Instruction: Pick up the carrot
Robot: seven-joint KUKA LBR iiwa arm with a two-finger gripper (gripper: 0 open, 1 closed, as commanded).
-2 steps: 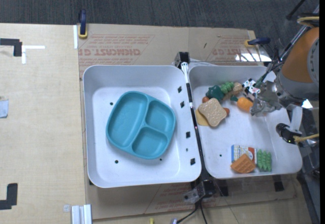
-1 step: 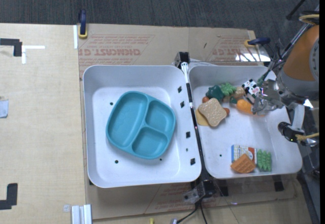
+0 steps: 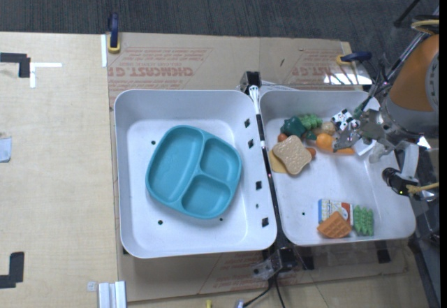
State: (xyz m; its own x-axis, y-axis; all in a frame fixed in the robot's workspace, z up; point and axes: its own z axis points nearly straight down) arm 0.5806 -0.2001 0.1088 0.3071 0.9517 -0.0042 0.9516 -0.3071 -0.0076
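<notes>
- So the gripper (image 3: pixel 343 137) is down in the right bin (image 3: pixel 391 226), near its far edge, right in the toy food pile. Can't tell how its fingers stand; they blur into the clutter.
- The carrot (image 3: pixel 328 142) looks like the orange bit touching the gripper tip, but only part of it shows, and I can't tell if it's pinched or just lying beside the tip.
- Next to it, toward the bin's far left corner: a green broccoli-like piece (image 3: pixel 302 123) and a slice of toast (image 3: pixel 292 155), which overlaps something yellow I can't make out.
- Near edge of that bin: a small printed carton (image 3: pixel 331 209), an orange ridged piece (image 3: pixel 335 228) and a green bumpy one (image 3: pixel 363 220), all touching.
- The left bin (image 3: pixel 133 230) holds a teal divided plate (image 3: pixel 193 171) around its middle.
- The arm (image 3: pixel 419 90) is cut off at the right.
</notes>
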